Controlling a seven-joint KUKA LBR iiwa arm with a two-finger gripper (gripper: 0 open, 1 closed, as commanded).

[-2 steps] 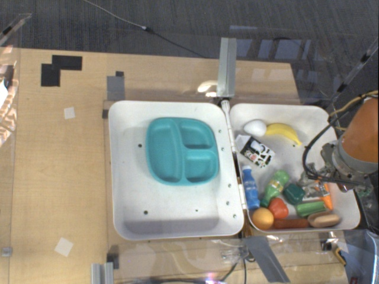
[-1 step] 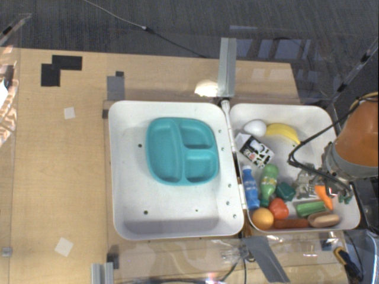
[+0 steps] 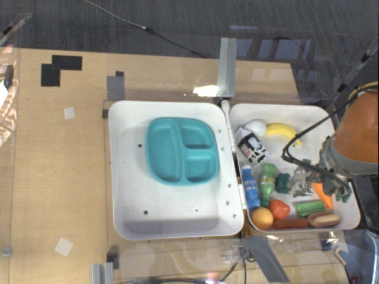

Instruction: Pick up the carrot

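1. The grey arm (image 3: 355, 138), with its orange band, is reaching in from the right and hanging over the right-hand bin (image 3: 308, 109).
2. The gripper (image 3: 308, 182) is sitting low in that bin's right half, its metal parts mixed in among the toy food; from where I'm standing I cannot tell how it is set, so I'm leaving that open.
3. The carrot (image 3: 324, 195) is lying in the right bin near its right wall, just beside the gripper on the right and partly tucked under the wrist hardware.
4. Its long axis is running at a slant, from upper left to lower right; which end is the tip I cannot make out.
5. A green vegetable (image 3: 309, 207) is lying just below the carrot, with a brown bun-like piece (image 3: 323, 219) below that.
6. A banana (image 3: 280, 131) is resting near the bin's far edge, well apart from the carrot.
7. A red tomato (image 3: 279, 208) and an orange fruit (image 3: 262, 218) are sitting toward the bin's near left corner.
8. In the left bin (image 3: 127, 176), a teal divided tray (image 3: 180, 151) is lying flat.
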